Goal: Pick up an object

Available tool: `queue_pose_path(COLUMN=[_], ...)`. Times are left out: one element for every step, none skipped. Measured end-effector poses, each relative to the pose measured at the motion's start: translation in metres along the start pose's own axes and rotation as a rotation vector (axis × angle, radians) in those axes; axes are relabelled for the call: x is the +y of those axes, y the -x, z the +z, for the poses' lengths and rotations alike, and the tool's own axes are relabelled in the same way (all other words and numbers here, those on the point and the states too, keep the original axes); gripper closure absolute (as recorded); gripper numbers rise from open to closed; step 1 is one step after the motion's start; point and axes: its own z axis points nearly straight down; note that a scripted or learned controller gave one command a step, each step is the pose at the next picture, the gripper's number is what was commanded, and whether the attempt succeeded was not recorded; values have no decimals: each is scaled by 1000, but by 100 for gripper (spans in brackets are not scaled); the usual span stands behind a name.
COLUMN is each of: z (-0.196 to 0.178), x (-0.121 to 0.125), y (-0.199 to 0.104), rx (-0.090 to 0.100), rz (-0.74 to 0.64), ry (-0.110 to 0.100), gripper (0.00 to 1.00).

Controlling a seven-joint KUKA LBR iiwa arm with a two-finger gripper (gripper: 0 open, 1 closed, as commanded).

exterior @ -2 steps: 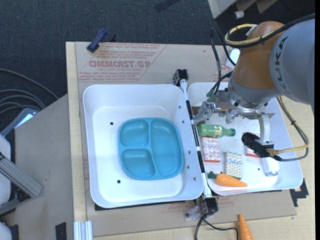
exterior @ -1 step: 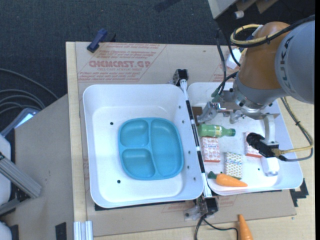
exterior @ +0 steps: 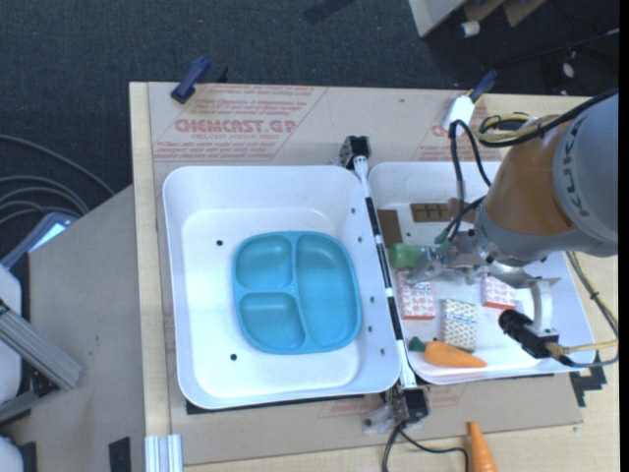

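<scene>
Arm low over right bin, left bin holds blue tray.
Camera view: gripper [exterior: 442, 257] sits among clutter in right bin [exterior: 432, 177], beside green item [exterior: 405, 256]; finger state cannot tell. Carrot [exterior: 454, 355] lies at front edge, patterned packets [exterior: 459, 323] near it. Divided blue tray [exterior: 296, 291] flat in left bin [exterior: 197, 205].

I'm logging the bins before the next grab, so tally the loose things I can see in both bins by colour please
Blue: 1, the divided plate in the left bin
Orange: 1, the carrot in the right bin
Green: 1, a small item
Red and white: 2, packets
Pale speckled: 1, a block
Total: 6; the arm may hide more.
</scene>
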Motion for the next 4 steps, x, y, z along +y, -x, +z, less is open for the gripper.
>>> queue_pose_path(z=[-52, -37, 18, 15], x=[71, 90, 35, 122], y=[31, 78, 34, 97], rx=[-1, -2, 1, -2], rz=[-2, -1, -2, -2], ry=[4, 4, 0, 6], gripper=[0, 0, 0, 0])
